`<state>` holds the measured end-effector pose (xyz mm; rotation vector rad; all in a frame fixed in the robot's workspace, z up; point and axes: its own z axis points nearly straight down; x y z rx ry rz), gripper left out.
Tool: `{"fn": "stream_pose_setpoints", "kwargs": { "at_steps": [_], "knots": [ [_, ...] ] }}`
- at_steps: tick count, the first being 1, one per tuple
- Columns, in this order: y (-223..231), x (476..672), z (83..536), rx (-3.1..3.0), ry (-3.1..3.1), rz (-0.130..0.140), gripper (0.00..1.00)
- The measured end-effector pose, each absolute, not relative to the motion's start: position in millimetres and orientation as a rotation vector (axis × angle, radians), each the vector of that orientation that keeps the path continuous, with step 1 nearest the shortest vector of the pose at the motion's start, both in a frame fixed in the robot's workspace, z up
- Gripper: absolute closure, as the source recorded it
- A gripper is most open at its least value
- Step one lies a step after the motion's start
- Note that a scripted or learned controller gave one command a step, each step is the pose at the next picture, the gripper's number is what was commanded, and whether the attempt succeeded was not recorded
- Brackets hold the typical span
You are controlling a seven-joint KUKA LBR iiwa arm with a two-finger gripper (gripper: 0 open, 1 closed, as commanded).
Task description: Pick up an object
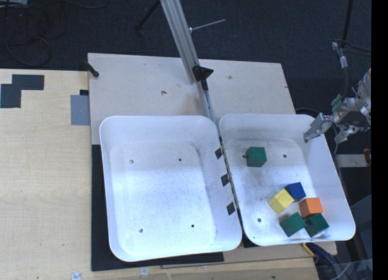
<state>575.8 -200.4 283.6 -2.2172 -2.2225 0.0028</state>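
Observation:
Several small cubes lie in the right bin (327, 170). A green cube (256, 156) sits alone near its middle. Towards the front right corner a blue cube (295, 191), a yellow cube (281, 200), an orange cube (311, 206) and two dark green cubes (293, 224) (316, 225) are bunched together. My gripper (331, 130) hangs over the bin's far right rim, well to the right of the lone green cube and above it in the view. It is open with nothing between its fingers.
The left bin (121, 151) sits beside the right one, with a divider carrying black clips (224, 179) between them. A slanted aluminium rail (182, 36) rises behind the bins. The wooden bench (36, 170) extends left.

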Motion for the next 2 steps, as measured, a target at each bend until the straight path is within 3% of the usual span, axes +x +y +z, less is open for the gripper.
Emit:
{"fn": "stream_pose_setpoints", "kwargs": {
  "at_steps": [1,2],
  "knots": [
    [-200,575.8,284,-2.217,-2.223,0.003,0.00],
    [-144,636.4,157,-2.212,-2.220,0.005,0.00]
  ]
}}
